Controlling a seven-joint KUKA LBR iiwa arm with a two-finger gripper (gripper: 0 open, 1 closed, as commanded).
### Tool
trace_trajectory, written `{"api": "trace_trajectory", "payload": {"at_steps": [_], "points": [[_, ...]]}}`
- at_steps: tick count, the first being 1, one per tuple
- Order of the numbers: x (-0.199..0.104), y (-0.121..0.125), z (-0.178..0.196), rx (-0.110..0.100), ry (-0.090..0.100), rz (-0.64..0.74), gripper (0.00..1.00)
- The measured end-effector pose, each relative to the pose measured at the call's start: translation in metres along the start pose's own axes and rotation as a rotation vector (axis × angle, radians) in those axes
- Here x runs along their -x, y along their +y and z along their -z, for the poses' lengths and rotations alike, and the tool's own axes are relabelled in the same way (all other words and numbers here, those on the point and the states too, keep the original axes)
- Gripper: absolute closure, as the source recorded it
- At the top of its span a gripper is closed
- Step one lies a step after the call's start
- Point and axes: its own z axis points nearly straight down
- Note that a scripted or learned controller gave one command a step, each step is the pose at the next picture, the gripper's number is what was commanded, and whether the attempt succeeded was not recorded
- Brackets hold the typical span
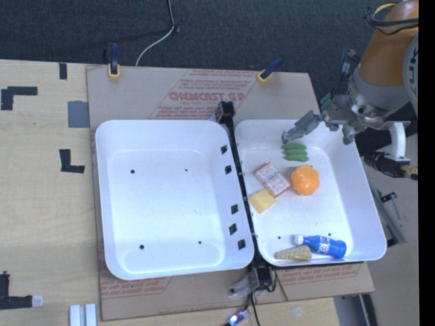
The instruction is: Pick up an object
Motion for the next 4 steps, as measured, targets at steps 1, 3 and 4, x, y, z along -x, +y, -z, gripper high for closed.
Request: {"api": "trace_trajectory", "payload": {"at_steps": [1,3,4], "points": [[-0.001,0.0,0.01,0.001,0.0,0.002,1.0],[-0.143,-0.018,0.019,-0.002,0.002,0.007,1.0],[-0.178,-0.056,-0.046,-0.01,0.001,0.002,1.0]]}}
